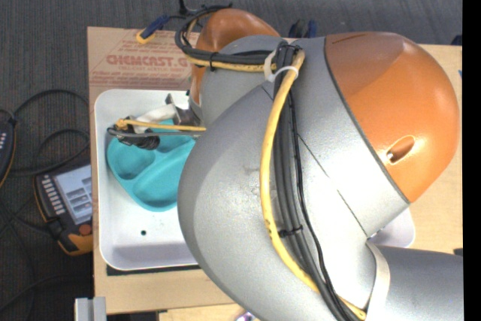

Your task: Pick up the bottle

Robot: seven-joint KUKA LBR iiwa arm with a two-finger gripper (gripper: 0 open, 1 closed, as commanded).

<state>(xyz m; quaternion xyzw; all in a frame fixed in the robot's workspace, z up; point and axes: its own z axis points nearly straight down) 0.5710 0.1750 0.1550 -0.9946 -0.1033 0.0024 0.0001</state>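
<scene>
**Arm bent low over the left bin, hiding its own work**

The grey and orange arm (pixel 301 177) folds down over the shallow white left bin (pixel 105 237), presumably to reach the clutter at the bin's 12 o'clock. There its gripper (pixel 185 113) sits, mostly hidden; whether it is open or closed I cannot tell. A teal moulded plastic dish (pixel 154 169) lies at 9 o'clock of the arm, with a thin yellow stick (pixel 169 127) across its top. Something white (pixel 158 115) lies just beyond; it may be the bottle, but I cannot tell.

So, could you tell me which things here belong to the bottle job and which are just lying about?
Job: grey-and-orange robot arm, shallow white bin.
Lying about: turquoise plastic dish, thin yellow stick, printed cardboard sheet.
</scene>
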